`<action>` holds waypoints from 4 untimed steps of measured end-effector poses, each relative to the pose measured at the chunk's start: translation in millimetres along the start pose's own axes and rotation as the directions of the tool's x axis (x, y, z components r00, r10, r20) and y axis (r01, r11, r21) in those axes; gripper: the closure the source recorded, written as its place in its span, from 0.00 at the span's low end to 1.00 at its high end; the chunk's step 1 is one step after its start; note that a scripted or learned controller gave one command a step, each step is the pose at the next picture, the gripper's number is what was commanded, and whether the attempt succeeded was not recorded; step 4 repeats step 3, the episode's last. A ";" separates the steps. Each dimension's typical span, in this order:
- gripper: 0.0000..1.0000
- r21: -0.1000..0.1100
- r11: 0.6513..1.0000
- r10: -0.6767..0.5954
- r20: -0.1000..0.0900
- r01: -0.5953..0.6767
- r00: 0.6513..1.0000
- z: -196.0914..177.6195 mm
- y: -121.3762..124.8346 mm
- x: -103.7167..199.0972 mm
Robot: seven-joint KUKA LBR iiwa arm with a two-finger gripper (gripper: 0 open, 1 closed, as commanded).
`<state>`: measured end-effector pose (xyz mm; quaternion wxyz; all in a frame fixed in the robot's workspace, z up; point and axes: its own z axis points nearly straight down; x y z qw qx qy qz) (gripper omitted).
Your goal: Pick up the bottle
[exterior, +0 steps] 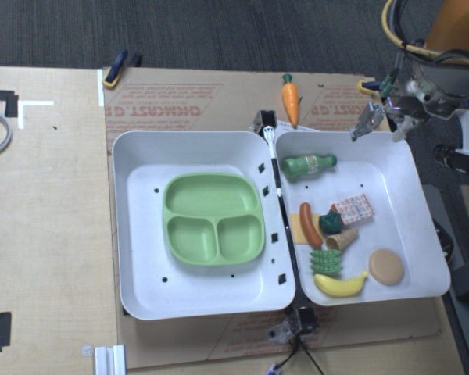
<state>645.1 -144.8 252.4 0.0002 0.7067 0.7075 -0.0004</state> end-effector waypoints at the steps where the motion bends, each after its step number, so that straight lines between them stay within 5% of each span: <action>1: 1.00 -0.001 1.000 -0.002 0.002 0.002 1.000 -9.8 0.4 -0.4; 2: 1.00 -0.001 0.979 -0.203 0.001 0.203 0.979 6.6 -40.1 -68.9; 3: 1.00 -0.001 0.974 -0.227 0.001 0.227 0.974 -49.9 -98.9 -77.7; 4: 1.00 -0.001 0.974 -0.227 0.001 0.227 0.974 -49.9 -98.9 -77.7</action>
